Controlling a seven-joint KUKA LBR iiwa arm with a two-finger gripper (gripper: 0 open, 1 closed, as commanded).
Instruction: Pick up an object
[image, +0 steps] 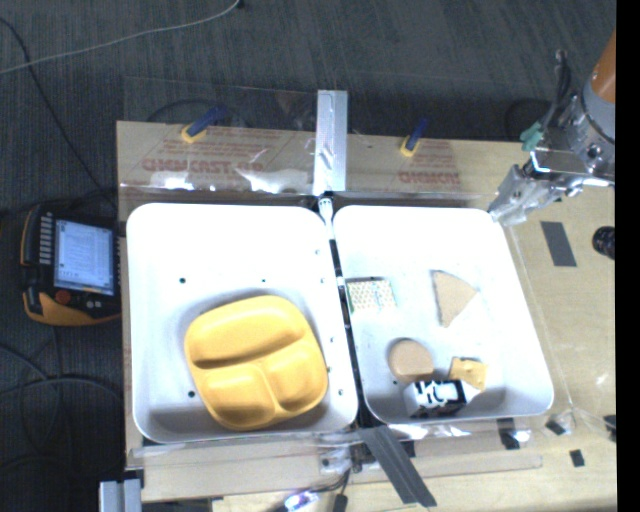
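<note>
Lying nearest the camera in the right bin (520, 300): black-white object (437, 395), yellow piece (469, 372), tan disc (409, 357), then tan wedge (452, 295). Gripper (515, 200) sits up-right beyond the bin corner, apparently holding nothing; how far it's spread, can't tell. Wedge lies closest, down-left.

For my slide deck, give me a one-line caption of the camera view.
Gripper hovers beyond the right bin's far corner; a yellow tray lies in the left bin.
</note>
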